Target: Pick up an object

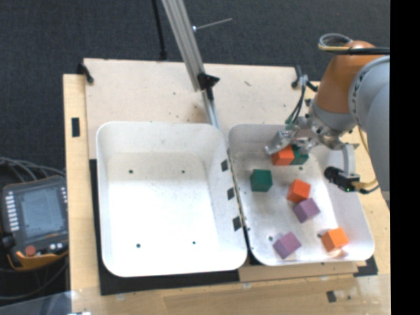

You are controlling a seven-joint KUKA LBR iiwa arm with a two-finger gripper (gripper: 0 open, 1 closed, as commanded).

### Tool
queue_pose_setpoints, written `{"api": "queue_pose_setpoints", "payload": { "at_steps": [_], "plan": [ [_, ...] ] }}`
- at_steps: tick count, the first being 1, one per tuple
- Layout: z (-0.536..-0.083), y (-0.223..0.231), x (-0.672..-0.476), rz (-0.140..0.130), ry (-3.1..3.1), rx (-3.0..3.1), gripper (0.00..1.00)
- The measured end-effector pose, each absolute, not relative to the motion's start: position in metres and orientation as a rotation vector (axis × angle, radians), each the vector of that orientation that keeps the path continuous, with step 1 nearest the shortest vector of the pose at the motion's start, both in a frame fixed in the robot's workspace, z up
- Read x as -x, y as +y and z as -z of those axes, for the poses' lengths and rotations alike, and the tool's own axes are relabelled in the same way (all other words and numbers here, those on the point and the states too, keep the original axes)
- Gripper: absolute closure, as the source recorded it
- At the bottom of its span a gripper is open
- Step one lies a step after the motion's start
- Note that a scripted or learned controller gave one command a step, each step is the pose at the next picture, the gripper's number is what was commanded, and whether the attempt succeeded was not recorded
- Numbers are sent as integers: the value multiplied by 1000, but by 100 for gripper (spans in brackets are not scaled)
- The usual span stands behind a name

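Dark grey carpet floor (79,18) all around a light wooden bench (151,87). Slanting up from the bench's middle to the top edge, a silver metal rail (184,35) with a black clamp at its foot. Left of the bench, low on the floor, a grey hand-held control screen (36,215) with an orange bottom and grey cables above it. Behind the bench, a thin black cable (159,18) across the carpet. Soft, even light, no hard shadows.

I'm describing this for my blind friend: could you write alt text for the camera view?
A grey robot arm's gripper sits at an orange block in the right white bin. Scattered there are a green block, two more orange and two purple ones.
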State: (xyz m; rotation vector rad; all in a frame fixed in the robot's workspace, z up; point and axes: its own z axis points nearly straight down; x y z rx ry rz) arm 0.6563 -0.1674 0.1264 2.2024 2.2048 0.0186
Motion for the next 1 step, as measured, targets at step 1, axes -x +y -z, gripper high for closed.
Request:
{"api": "queue_pose_setpoints", "payload": {
  "at_steps": [1],
  "plan": [
    [-137, -169, -658, -21, 2202, -2197, 100]
  ]
}}
